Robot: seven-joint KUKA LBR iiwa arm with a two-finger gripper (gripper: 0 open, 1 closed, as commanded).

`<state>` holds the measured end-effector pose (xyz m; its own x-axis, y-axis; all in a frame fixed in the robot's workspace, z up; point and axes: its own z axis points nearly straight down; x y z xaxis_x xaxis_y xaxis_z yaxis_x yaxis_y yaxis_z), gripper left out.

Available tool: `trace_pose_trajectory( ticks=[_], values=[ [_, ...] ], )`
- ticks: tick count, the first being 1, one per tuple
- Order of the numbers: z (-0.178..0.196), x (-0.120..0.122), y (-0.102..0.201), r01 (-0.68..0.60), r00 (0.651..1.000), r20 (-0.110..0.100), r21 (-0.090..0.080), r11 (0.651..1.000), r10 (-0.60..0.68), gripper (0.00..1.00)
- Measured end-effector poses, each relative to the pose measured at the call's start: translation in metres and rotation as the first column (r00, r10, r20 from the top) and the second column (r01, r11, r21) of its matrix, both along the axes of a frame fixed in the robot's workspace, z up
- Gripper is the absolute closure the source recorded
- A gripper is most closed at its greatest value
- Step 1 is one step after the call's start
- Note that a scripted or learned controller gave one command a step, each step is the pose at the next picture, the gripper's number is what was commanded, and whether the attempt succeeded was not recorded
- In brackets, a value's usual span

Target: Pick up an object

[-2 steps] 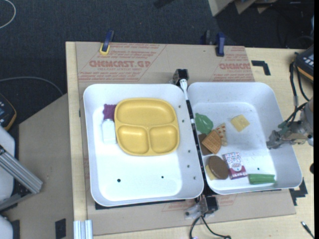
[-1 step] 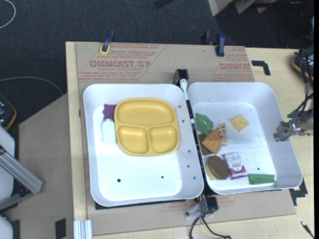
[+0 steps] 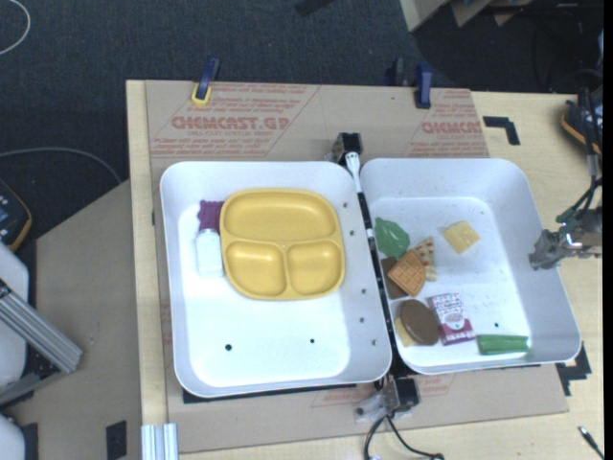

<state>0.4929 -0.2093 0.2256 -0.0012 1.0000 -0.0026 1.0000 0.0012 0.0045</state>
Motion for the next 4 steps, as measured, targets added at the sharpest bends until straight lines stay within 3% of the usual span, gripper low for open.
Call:
trace_pose_trajectory(
  ticks=[2,4],
  values=[
    [-0.003,0.083,0.077,-0.006,1.0,0.002,0.003,1.0,0.006,1.0],
    [0.001,0.135,0.153,-0.004,1.0,0.0,0.003,1.0,0.004,1.0]
  ],
)
